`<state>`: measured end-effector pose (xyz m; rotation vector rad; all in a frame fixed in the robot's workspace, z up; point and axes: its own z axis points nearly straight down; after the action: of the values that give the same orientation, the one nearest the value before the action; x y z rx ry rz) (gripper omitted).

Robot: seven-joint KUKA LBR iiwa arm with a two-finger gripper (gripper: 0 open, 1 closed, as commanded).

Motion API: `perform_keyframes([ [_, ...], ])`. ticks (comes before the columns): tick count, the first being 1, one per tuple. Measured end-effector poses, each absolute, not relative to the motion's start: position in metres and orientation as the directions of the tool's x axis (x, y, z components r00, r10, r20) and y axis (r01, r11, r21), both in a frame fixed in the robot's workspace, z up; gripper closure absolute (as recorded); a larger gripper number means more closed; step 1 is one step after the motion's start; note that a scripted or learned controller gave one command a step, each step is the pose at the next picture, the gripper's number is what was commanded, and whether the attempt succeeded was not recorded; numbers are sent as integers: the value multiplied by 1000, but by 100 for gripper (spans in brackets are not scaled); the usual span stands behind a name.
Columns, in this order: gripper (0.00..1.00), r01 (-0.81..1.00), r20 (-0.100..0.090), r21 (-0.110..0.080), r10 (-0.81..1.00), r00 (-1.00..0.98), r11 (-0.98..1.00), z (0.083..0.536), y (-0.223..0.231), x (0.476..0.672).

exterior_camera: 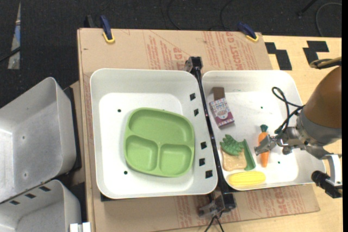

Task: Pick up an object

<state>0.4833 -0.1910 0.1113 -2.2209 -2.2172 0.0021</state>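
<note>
The right bin [255, 77] holds several small objects. An orange toy carrot [264, 157] with a green top lies near its right side. My gripper [270, 142] is low in this bin, right at the carrot's upper half and reaching in from the right. The grey arm with its orange band [329, 98] rises behind it. A purple and brown box [221, 111] lies near the bin's left wall. Below it lie a green leafy toy [232, 145], a slice of toast [234, 161] and a yellow corn cob [246, 177].
The left bin [103, 133] holds a green divided plate [159, 142]. A black divider [204, 117] runs between the bins. Black cable [283, 99] loops over the right bin's far right part. Grey tubs [32, 133] stand off the bench at the left.
</note>
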Motion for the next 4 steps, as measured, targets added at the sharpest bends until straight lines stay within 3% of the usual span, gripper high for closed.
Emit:
perform_keyframes([
  [1,100,1000,0,0,1000,2,-2,123,-191,484],
  [2,100,1000,-2,3,1000,-1,1,181,-199,482],
  [3,100,1000,-3,6,1000,-4,4,231,-196,493],
  [4,100,1000,-1,2,1000,-3,3,242,-196,494],
])
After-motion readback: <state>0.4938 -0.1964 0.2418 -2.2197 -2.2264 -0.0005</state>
